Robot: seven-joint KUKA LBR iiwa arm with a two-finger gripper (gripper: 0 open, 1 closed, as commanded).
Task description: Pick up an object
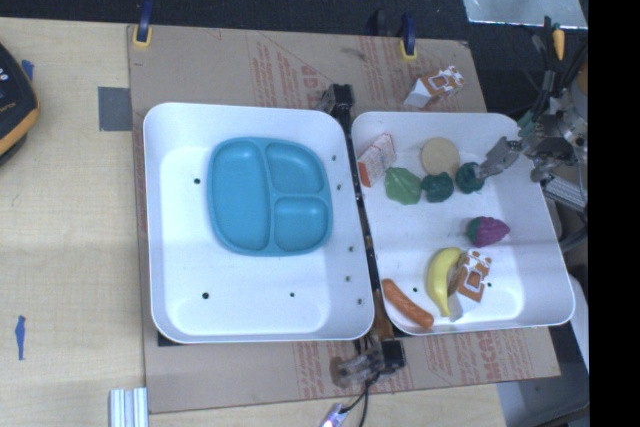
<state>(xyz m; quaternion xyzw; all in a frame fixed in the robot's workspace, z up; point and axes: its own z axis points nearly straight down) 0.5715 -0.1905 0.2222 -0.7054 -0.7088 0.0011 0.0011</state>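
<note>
The jaws [497, 158] reach in from the right edge of the right bin [530, 260], low over its upper right part, and whether they are apart or together cannot be told at this size. Their tip lies just beside a dark green round toy [468, 178], perhaps touching it; nothing is seen between them.

To the left of that toy sit a second dark green piece [437, 186] and a lighter green leafy piece [403, 185], the three in a rough row. Just above them lies a tan round disc [439, 155], and at the bin's upper left a small red-and-white packet [376, 158]. Below the row, toward the right, rests a purple toy with a green top [487, 231]. Along the bin's lower edge lie a yellow banana [443, 279], a small orange-and-white carton [473, 276] touching it, and an orange-red sausage shape [407, 304] at the lower left corner.

The left bin [180, 295] holds a blue divided plate [270, 195]. Both bins stand on a cardboard sheet [240, 50] on the table [60, 245]. Another small carton [434, 87] lies on the cardboard above the right bin.
</note>
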